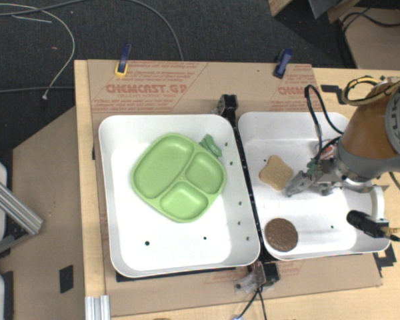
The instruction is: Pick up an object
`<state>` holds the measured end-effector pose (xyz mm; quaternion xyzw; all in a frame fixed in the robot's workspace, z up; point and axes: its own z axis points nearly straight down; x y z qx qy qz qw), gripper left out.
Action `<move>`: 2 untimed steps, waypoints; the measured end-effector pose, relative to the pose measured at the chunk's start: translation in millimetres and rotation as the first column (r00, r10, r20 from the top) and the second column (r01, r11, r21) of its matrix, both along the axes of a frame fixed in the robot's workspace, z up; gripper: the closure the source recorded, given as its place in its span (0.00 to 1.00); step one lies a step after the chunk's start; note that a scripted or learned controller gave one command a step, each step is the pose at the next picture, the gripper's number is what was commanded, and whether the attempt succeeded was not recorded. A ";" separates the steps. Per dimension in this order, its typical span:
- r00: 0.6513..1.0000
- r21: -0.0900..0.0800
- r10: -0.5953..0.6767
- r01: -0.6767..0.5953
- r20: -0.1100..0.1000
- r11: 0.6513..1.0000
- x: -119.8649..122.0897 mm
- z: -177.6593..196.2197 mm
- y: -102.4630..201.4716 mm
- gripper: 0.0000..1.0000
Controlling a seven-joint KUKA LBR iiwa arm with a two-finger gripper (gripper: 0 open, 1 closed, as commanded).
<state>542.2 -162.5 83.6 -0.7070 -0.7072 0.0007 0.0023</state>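
Left bin (pixel 120 245): It was a shallow white tray. It sat on the left side of the bench, right beside the other tray.

Green plate (pixel 179 177): It lay in the left bin, a bit toward the far side. It had three parts, one big and two small. It sat turned at a slant.

Small green thing (pixel 211 145): It lay at the far right edge of the green plate, touching it. It was too small to tell what it was.

Right bin (pixel 280 129): It was a white tray on the right side of the bench.

Tan piece (pixel 276 172): It looked like a slice of bread or a sponge. It lay flat in the right bin, near the left side and about in the middle from near to far.

Brown round thing (pixel 281 234): It lay flat in the near left corner of the right bin. It was well apart from the gripper.

Arm (pixel 373 135): It was grey with an orange band. It reached in from the right, over the right bin.

Gripper (pixel 295 187): It was low in the right bin, pointing left. Its tip was just beside the tan piece, on that piece's near right side. I could not tell if the pincer was loose or squeezed. Nothing showed between its tips.
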 end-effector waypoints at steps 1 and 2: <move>1.000 0.000 0.000 0.000 0.003 1.000 0.9 12.3 0.0 1.00; 1.000 -0.005 0.000 0.000 0.011 1.000 9.5 71.3 -6.9 1.00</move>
